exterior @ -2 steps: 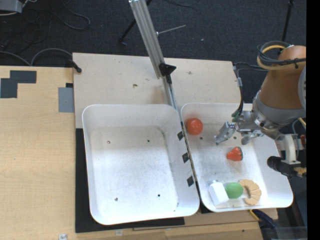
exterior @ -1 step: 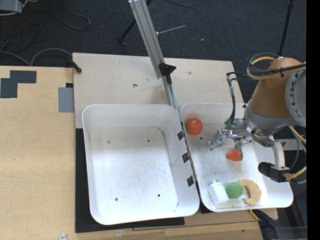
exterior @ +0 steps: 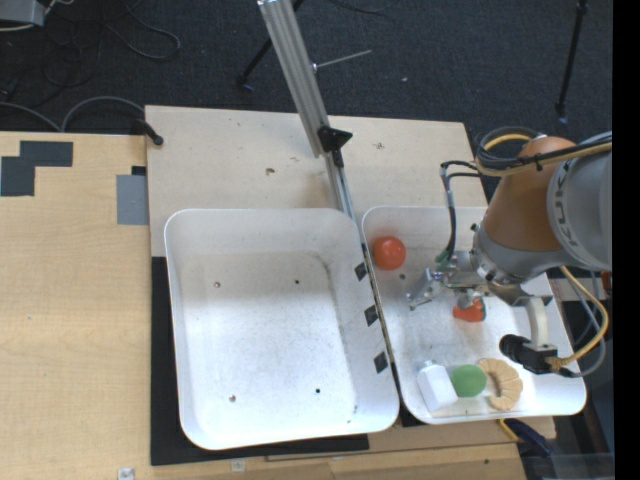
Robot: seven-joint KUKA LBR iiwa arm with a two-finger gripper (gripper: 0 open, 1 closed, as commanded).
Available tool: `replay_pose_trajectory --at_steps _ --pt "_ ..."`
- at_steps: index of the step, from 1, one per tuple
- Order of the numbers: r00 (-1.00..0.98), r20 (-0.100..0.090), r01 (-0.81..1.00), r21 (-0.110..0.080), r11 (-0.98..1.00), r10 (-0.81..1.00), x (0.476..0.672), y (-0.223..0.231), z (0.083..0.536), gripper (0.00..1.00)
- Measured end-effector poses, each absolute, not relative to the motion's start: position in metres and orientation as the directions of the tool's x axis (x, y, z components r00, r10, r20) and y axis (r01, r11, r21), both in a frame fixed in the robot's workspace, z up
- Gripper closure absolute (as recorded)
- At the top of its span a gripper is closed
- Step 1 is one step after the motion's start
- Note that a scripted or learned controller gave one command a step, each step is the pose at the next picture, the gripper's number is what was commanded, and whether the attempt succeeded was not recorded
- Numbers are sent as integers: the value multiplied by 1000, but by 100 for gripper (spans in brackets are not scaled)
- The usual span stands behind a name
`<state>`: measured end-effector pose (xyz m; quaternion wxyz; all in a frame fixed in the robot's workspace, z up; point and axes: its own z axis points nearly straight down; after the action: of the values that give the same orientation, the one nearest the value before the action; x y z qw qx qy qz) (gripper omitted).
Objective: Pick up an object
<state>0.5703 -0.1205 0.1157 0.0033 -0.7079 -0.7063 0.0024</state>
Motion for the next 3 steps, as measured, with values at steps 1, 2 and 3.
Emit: replay_pose_trajectory --at_steps 1,2,3 --pt "8 1 1000 -5 -8 1000 571 -122 129 100" --pt "5 0 1000 1 -5 1000 562 -120 183 100" --pt "-1 0 1000 3 1 1000 568 -111 234 100"
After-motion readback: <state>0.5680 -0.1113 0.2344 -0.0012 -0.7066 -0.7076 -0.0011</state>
